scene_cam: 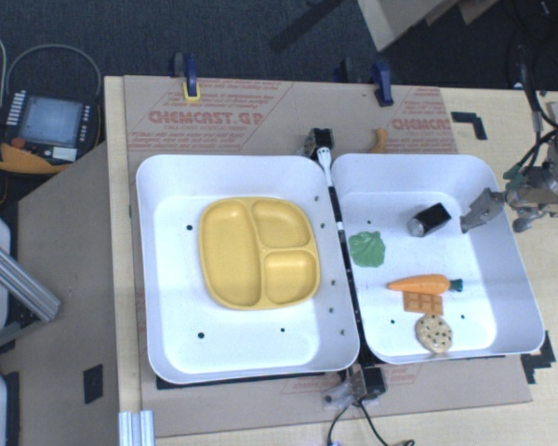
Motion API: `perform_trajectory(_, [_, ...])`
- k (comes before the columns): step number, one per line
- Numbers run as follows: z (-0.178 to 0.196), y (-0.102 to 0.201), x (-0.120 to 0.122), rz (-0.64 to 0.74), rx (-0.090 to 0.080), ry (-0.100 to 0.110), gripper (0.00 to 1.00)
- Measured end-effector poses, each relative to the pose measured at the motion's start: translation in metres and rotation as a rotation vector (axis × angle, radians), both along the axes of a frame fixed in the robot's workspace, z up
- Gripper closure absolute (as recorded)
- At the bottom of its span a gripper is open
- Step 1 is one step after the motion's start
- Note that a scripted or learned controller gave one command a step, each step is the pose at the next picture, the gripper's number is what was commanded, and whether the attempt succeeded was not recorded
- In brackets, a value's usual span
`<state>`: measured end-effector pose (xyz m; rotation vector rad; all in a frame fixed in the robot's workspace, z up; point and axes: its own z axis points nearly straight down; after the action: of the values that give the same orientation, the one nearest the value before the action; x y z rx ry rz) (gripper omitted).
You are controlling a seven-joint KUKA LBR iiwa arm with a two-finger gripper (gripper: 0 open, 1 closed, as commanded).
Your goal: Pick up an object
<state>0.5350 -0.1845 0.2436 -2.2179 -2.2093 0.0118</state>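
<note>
Speckled cookie [434, 333] lies nearest in the right bin [511, 295], then the waffle [424, 303] and the carrot [421, 284], its long axis left-right, green top rightward. Beyond sit green lettuce [366, 249] and a dark cylinder [430, 219]. Approach the carrot across its width. The tool [479, 210] hovers at the bin's far right; its state I cannot tell.

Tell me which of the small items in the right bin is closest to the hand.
The black block, at the far side of the right bin, just left of the hand. The green piece, carrot and cookie lie farther away.
</note>
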Motion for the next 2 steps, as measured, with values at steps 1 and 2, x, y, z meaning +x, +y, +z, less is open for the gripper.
perform_trajectory(1, [0.007, 0.001, 0.003, 0.004, -0.003, -0.014, 0.00])
perform_trajectory(2, [-0.052, 0.000, 0.010, 0.003, 0.000, -0.006, 0.00])
